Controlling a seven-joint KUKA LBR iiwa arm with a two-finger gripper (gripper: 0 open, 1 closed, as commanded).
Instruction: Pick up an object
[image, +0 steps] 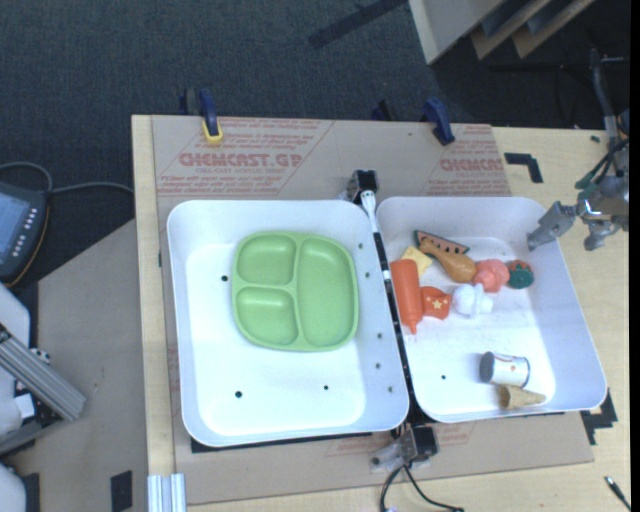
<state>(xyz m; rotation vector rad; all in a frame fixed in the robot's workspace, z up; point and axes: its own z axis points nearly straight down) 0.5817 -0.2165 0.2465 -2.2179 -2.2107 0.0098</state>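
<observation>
Two white bins sit on the counter (300, 150). Nearest us in the right bin (570, 330) we see a small cup (505, 368); farther back, toys cluster around an orange carrot (406, 292). At the far right edge, the fingers (549, 224) hang released, grasping nothing.

A pale wooden counter (320, 160) covered with a printed protective sheet stands on dark carpet. Two shallow white bins sit on it side by side, touching along their inner edges. The left bin (200, 380) and the right bin (570, 340) together cover most of its surface. Two blue clamps (209, 108) grip the counter's far edge.
</observation>
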